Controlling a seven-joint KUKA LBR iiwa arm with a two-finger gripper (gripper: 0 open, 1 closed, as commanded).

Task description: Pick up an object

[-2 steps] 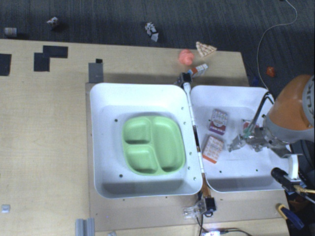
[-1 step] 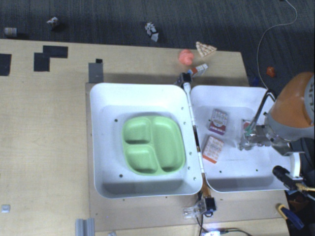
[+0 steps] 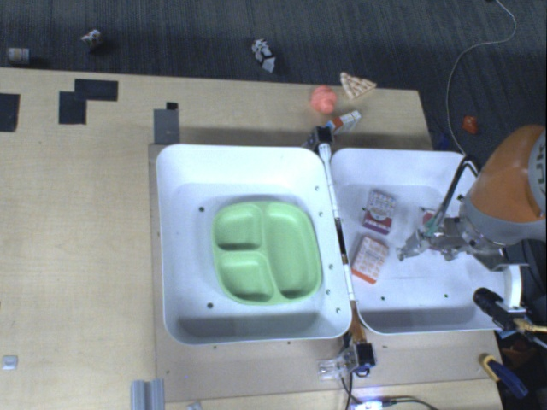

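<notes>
Over the right bin (image 3: 444, 310) the gripper (image 3: 419, 244) hangs low, holding nothing; its opening I cannot tell. Two packets (image 3: 370, 259) lie just left. Best to shift left, centre on one, then descend squarely. Print on them is too small to read.

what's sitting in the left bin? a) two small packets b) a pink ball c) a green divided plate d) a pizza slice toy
c: the green divided plate lies in the middle of the left bin, while the two small packets lie in the right bin near the claw.
</notes>
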